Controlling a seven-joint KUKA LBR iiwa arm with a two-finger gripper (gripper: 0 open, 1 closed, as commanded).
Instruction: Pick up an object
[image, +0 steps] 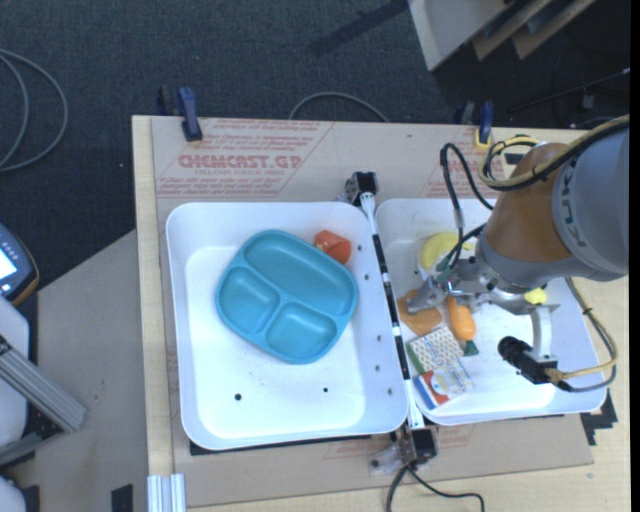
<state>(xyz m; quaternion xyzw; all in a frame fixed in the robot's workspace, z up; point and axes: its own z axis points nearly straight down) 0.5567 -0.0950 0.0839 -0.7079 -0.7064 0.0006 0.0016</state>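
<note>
**Status: Arm Over Right Bin, Jaws Low Among the Objects**

My arm (560, 215) reaches in from the right and bends down over the right bin (575, 395). My gripper (447, 290) sits low at the left part of that bin, close to the divider between the two bins. From this view I cannot tell whether my jaws are wide, narrow, or closed on anything; the metal parts blend with the items below.

Objects in the right bin:
- An orange carrot-shaped object (461, 322) lies just beside my gripper, on its lower right.
- A flat orange piece (420, 318) lies just left of it.
- A yellow object (440, 250) lies above my gripper, partly hidden by my wrist.
- A patterned card packet (440, 358) lies below the carrot-shaped object.

Objects in the left bin (200, 400):
- A blue divided plate (288, 295) rests tilted near the centre.
- A small red-orange object (333, 245) touches the plate's upper right edge.

Both bins sit on the desk (150, 300).
</note>
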